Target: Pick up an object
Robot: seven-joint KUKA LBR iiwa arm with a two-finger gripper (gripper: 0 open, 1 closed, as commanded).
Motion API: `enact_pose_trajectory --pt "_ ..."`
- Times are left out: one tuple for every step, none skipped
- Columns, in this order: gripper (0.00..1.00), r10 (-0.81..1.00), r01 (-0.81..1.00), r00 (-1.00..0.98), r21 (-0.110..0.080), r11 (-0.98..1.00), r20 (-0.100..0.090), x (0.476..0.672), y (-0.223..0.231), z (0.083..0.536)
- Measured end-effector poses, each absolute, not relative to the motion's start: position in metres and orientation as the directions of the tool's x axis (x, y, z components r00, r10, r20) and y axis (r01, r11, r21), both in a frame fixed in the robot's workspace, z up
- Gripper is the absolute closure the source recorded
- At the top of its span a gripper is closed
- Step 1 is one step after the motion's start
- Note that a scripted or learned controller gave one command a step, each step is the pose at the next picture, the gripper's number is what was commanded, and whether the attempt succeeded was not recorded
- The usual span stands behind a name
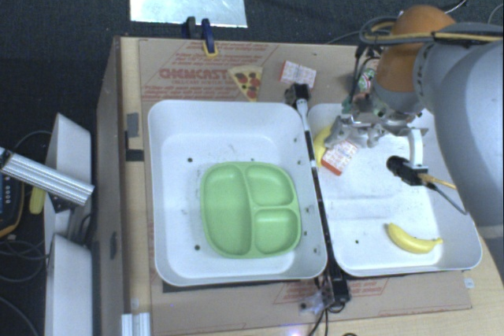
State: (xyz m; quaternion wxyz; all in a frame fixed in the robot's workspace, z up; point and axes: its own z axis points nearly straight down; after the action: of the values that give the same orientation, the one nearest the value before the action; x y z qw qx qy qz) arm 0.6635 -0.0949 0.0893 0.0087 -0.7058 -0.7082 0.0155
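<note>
A banana (pixel 413 238) lies loose at the near edge of my right bin (pixel 461 252), well apart from my hand. A green divided plate (pixel 252 208) sits flat in the middle of the left bin (pixel 161 169), too broad, I judge, for an easy pinch. Farther in, a small red-and-white packet (pixel 339 159) rests on the right bin's floor, just beside a yellow item (pixel 321 142) tucked against the wall between the bins. My hand (pixel 354 138) hangs low over the packet, seemingly lined up to take it. Whether it stands apart or together, or touches the packet, I cannot tell. Beyond the bins, a pizza sticker (pixel 248 81) and a printed card (pixel 298 73) lie on the cardboard (pixel 181 59) covering the counter (pixel 110 130).
</note>
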Motion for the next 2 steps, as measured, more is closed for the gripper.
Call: enact_pose_trajectory --pt "0.00 1.000 1.000 -0.002 -0.028 0.002 -0.010 0.6615 -0.0947 0.0890" --pt "0.00 1.000 0.999 -0.004 -0.033 0.004 -0.009 0.6635 -0.0952 0.0887"
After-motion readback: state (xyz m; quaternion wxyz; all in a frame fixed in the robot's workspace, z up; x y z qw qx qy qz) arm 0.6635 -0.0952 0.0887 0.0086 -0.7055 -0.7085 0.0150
